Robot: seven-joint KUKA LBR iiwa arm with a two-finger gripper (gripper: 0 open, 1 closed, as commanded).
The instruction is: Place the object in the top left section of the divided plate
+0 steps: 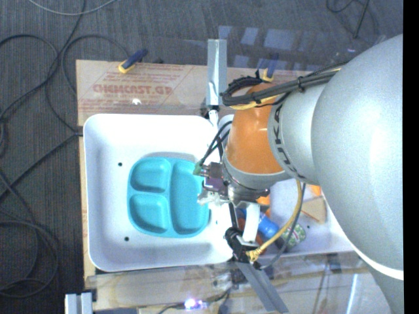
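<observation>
A teal divided plate lies in the left white bin. It has two small sections on the left and one long section on the right, all bare as far as I can see. My gripper hangs over the plate's right edge, near the wall between the two bins. The grey arm and its orange band cover the gripper from above. No object shows in the gripper.
The arm hides most of the right bin. Beside it lie a blue object, an orange piece, a tan piece and a greenish item. A cardboard sheet lies behind the bins.
</observation>
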